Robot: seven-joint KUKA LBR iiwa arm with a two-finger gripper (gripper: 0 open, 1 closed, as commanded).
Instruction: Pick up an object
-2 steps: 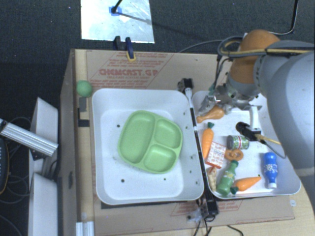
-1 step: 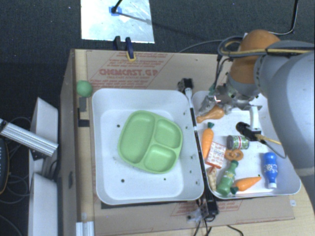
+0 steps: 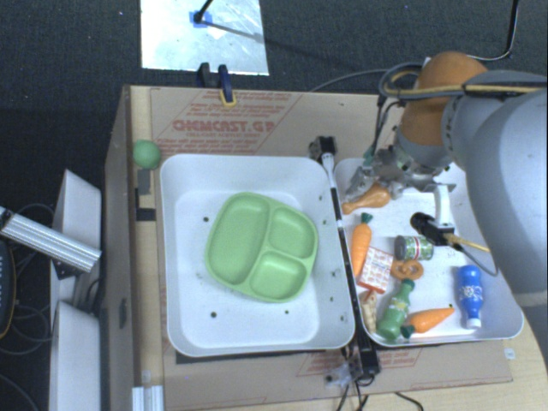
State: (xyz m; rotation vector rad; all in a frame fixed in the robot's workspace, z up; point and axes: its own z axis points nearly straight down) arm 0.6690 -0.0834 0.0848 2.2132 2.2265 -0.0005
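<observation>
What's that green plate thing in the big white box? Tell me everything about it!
The light green divided plate looks like smooth plastic, with rounded corners and three sunken sections: one long section on its left, two smaller ones on its right. It lies flat, right way up, turned a little askew, near the middle of the left shallow white bin. Nothing sits in its sections, and it touches nothing except the bin's floor.
</observation>
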